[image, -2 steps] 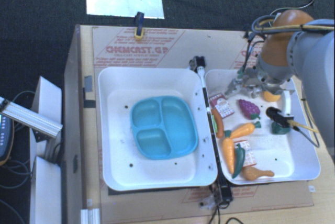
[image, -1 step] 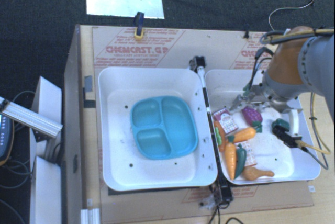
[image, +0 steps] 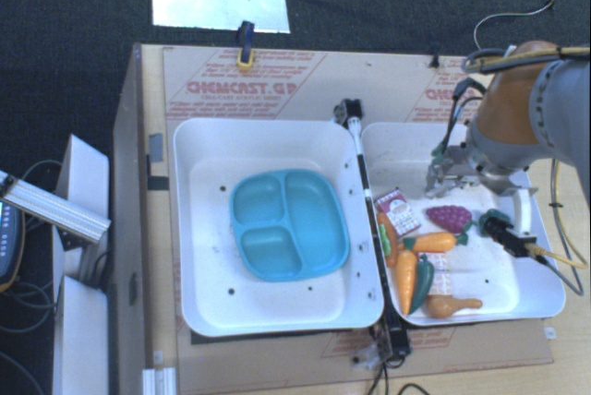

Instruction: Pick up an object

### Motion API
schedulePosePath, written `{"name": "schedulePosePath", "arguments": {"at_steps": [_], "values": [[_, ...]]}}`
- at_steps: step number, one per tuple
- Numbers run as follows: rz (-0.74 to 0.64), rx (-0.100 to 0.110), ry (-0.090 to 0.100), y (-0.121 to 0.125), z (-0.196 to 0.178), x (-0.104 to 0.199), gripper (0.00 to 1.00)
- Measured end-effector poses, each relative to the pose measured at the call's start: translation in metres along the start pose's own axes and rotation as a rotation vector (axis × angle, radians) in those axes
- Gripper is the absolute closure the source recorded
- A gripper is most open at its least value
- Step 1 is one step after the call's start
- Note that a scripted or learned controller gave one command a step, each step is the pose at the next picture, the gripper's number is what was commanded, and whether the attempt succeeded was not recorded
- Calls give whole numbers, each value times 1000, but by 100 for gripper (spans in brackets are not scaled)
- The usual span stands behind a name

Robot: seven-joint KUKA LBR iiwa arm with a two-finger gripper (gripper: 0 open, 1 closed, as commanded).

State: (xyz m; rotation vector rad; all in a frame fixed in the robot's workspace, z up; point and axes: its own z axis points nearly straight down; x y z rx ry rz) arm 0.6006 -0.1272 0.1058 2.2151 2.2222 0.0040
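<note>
camera view: one slanted look down on a brown surface (image: 277, 84) carrying two white bins side by side.
left bin (image: 199, 227): holds a blue divided plate (image: 288, 225) with three compartments.
right bin (image: 543, 290): holds toy foods, gathered in its left and near parts.
arm (image: 531, 112): grey with an orange band, reaching in over the right bin's far right corner.
claw (image: 447, 183): over the far part of the right bin; i cannot tell whether it is released or clenched.
purple grape bunch (image: 450, 218): the toy nearest the claw, just on its near side, apart from it.
small carton (image: 397, 211): left of the grapes, close to the wall between the bins.
carrot (image: 434, 243): lying crosswise just nearer than the grapes.
second carrot (image: 405, 278): upright along the left wall, beside a green pepper (image: 423, 281).
tan gourd (image: 450, 304): by the near rim, farthest from the claw.
</note>
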Motion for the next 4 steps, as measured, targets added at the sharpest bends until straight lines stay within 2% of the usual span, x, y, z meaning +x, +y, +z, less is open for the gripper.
{"name": "schedulePosePath", "arguments": {"at_steps": [1,2,3,4], "values": [[0,0,0,0,0,0,0],[3,2,-1,-41,21,-13,0],[2,0,-1,-39,10,-12,100],[0,1,1,-40,-80,47,100]]}}
